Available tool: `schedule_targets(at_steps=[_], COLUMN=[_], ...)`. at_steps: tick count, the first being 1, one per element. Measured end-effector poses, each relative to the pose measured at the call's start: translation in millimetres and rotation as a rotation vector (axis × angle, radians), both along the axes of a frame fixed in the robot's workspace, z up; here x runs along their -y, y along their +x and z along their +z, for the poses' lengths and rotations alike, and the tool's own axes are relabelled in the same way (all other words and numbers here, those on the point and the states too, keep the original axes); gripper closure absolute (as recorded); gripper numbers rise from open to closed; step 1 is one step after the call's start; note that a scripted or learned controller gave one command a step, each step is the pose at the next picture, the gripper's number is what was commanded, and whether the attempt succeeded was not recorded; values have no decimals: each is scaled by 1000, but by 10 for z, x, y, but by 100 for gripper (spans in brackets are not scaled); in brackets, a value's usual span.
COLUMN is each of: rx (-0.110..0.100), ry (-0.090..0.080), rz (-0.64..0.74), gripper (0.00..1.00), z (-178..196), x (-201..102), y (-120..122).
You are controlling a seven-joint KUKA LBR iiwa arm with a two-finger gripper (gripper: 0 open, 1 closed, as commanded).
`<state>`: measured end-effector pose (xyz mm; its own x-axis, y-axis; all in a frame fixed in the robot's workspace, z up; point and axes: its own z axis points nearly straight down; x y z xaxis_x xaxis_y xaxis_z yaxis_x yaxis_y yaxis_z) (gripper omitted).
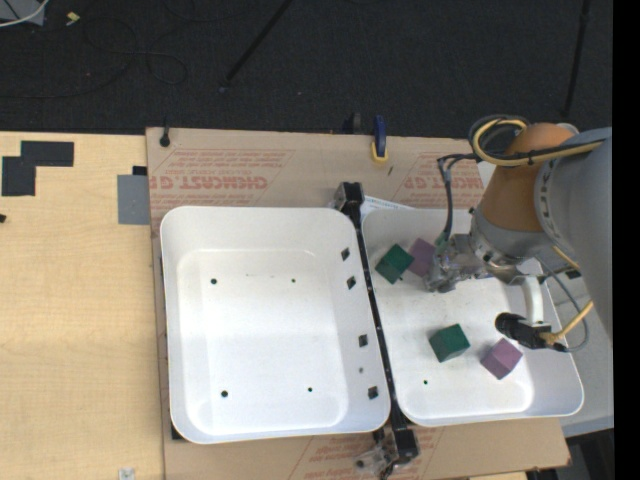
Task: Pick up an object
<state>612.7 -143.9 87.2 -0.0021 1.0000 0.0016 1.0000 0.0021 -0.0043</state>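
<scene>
Pincer low in right bin, beside a purple block; whether spread or pressed together I cannot tell. Green block just left of that. Step: descent to grasp. Next: pinch on block, then lift straight up.

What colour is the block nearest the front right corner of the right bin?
Purple block, seen in the camera view.
</scene>
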Motion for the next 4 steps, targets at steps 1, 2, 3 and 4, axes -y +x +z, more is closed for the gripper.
schedule_targets(at_steps=[1,2,3,4], rx=[-36,-4,13,-3], ry=[4,1,-2,0], rz=[0,-5,2,-7], gripper=[100,100,100,100], z=[-29,-2,708,-34], x=[-217,-439,-648,-198], y=[241,-339,351,-131])
